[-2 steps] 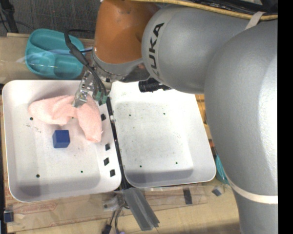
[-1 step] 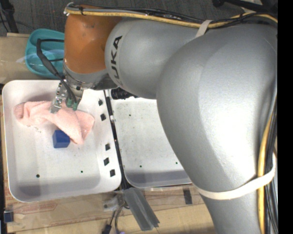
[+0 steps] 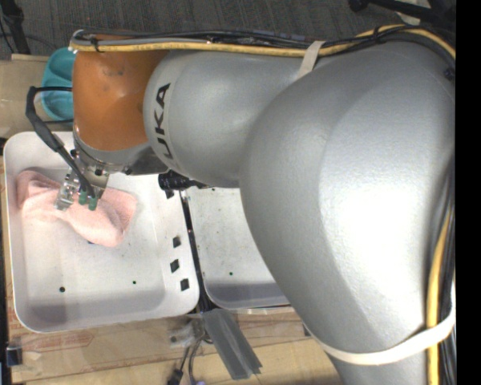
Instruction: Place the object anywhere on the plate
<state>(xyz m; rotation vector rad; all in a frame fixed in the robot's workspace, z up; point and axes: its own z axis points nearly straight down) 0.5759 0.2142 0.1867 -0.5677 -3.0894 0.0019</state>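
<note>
We are seeing the big grey arm covering most of the bench and hiding a lot of the right bin. Its orange band is sitting just above the gripper. Under the gripper, the left bin is holding a pink cloth. The gripper is hanging right over the cloth, touching or almost touching it; we cannot tell which. A teal thing is peeking out behind the band, up and left of the gripper.
</note>
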